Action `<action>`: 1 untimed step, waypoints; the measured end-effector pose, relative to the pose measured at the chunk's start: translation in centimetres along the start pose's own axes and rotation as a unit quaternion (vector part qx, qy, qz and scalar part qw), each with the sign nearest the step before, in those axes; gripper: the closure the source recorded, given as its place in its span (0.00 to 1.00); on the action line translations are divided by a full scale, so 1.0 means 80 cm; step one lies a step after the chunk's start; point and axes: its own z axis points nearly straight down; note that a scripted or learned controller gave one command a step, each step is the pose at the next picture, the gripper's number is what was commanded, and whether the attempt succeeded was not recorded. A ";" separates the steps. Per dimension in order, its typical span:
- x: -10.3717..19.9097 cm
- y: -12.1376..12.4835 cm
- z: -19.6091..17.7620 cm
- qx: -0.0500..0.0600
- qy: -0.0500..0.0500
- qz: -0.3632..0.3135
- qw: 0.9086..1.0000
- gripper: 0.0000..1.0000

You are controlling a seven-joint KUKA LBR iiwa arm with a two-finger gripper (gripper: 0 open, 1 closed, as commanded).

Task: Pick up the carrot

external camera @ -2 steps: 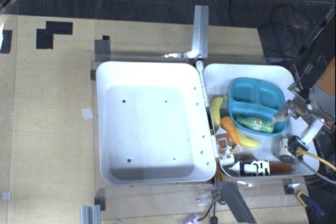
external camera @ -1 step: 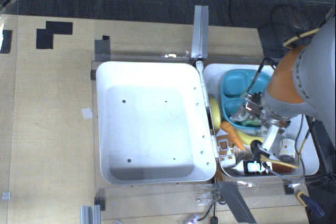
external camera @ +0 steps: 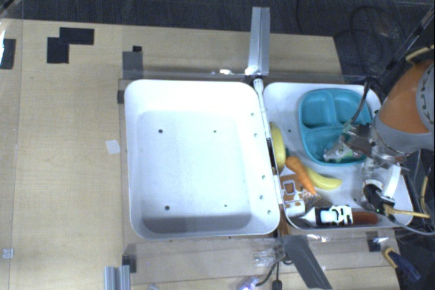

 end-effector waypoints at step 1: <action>0.063 0.093 0.001 0.004 -0.001 -0.069 0.998 0.00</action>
